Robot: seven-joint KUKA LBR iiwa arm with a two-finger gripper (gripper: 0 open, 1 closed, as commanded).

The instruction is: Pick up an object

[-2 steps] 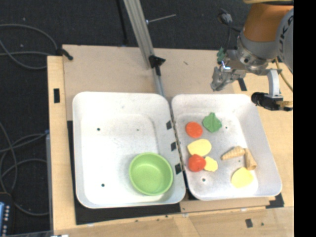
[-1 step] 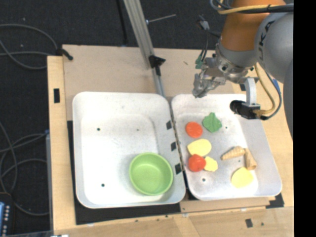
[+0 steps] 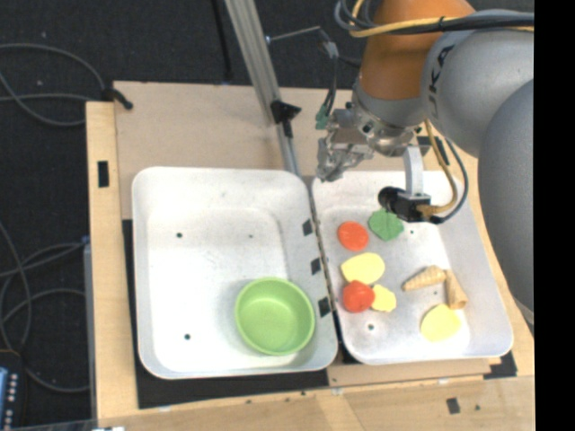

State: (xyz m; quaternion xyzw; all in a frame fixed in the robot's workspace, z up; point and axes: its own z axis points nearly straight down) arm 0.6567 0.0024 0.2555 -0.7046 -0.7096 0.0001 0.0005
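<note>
- The fingers are seen above the far left corner of the right bin, close to the wall shared with the left bin; whether they are spread or pressed together cannot be told, since they are small and blurred. Nothing is seen between them.
- This high position over the corner is judged to be an approach pose, with no object yet chosen or touched.
- The things to be picked lie in the right bin, nearer the camera than the fingers: a red round piece and a green leafy piece are nearest, just apart from each other.
- Further on, a yellow piece is laid touching a second red piece, which touches a small yellow piece; this cluster is judged harder to grasp cleanly.
- Two cone-shaped pieces lie together toward the right, with a yellow disc just beyond them.
- A green bowl is set in the near corner of the left bin, well apart from the fingers.
- A black fitting with a cable hangs over the right bin just beside the green leafy piece and could be in the way there.
- A slanted metal rail stands on the counter behind the bins, near the fingers.
</note>
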